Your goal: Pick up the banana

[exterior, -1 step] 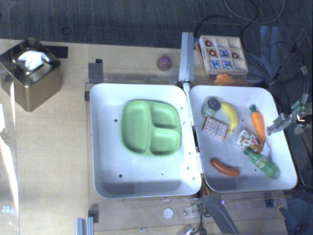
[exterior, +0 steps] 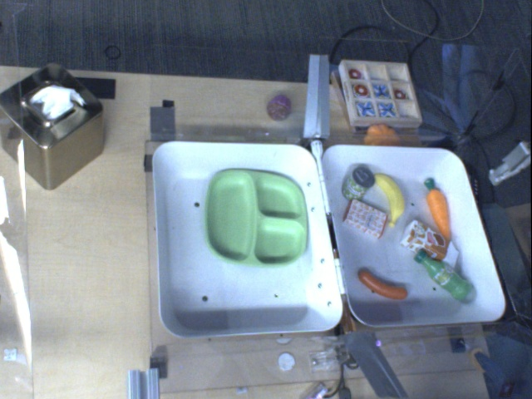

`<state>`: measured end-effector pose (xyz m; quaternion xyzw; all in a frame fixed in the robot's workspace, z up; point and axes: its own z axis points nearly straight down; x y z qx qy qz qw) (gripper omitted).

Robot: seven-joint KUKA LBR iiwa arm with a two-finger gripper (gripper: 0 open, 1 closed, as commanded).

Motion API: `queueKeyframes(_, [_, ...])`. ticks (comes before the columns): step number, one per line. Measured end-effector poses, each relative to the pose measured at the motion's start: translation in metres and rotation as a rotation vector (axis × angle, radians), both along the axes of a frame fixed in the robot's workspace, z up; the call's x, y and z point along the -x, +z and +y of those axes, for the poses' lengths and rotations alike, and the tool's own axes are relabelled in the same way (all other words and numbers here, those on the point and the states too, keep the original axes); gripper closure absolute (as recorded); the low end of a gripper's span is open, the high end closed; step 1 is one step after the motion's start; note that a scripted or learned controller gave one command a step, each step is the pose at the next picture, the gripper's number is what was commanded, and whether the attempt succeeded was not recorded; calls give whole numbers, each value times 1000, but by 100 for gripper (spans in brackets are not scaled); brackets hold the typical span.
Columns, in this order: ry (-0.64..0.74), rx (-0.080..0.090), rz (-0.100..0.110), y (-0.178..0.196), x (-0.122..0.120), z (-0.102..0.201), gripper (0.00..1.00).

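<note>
Banana (exterior: 390, 196) is seen lying flat in the right bin (exterior: 482, 248), in its upper-left part, curved, one end up toward the far rim and the other pointing down toward the bin's middle. Not lifted, not gripped: it rests on the bin floor.

Neighbours, from nearest outward:
- small dark round jar (exterior: 359, 181) touching or just beside the banana's left edge
- red-and-white packet (exterior: 366, 219) just below, at the banana's lower end; contact cannot be resolved
- carrot (exterior: 438, 209) to the right, apart from it
- small printed carton (exterior: 427, 239) and green bottle (exterior: 445, 276) lower right, well apart
- sausage (exterior: 383, 285) near the front rim, well apart

Left bin (exterior: 174, 223) is occupied by a green divided tray (exterior: 254, 216). A tic-tac-toe board (exterior: 381, 94) sits behind the right bin, a brown box (exterior: 51, 127) stands far left on the bench.

Tool state: cannot be told from this view, so nothing is claimed about how wide it stands or whether anything is carried.

Progress, as judged: nothing done yet. Approach, descent, closing on the banana and lift all remain. The jar and packet crowding the left and lower sides are judged the main obstruction; the right side of the banana looks freer for finger clearance.
</note>
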<state>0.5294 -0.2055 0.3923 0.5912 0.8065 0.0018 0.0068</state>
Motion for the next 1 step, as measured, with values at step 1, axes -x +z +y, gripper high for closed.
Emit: queueKeyframes(1, [63,0,2,16,-81,1,0])
